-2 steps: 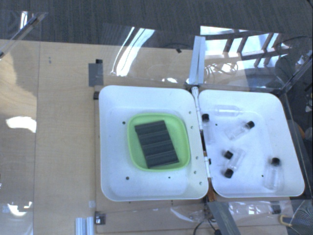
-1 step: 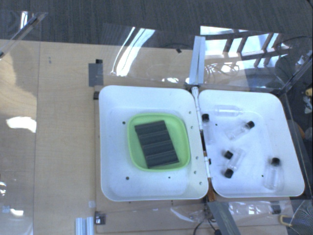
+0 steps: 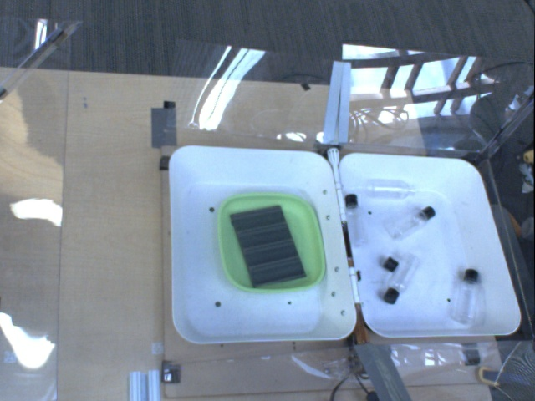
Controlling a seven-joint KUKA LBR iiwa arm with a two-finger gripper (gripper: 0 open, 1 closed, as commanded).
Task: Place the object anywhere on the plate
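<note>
Here, one plate (image 3: 313,245), one ribbed block (image 3: 267,246), five vials (image 3: 407,222).

arm (image 3: 510,128) | grey slanted stretch hugging the far right edge, upper half | honestly too blurry to read its pose

A square green plate (image 3: 311,242) with rounded corners sits in the middle of the left bin (image 3: 194,249). On it lies a dark grey ribbed slab (image 3: 267,246), flat, turned slightly so its long axis runs from about eleven to five o'clock. In the right bin (image 3: 468,182) lie several small clear vials with black caps, all on their sides: one (image 3: 378,194) at eleven o'clock, one (image 3: 411,221) near the centre, two (image 3: 399,272) close together at seven o'clock, and one (image 3: 466,296) at five o'clock.
</note>
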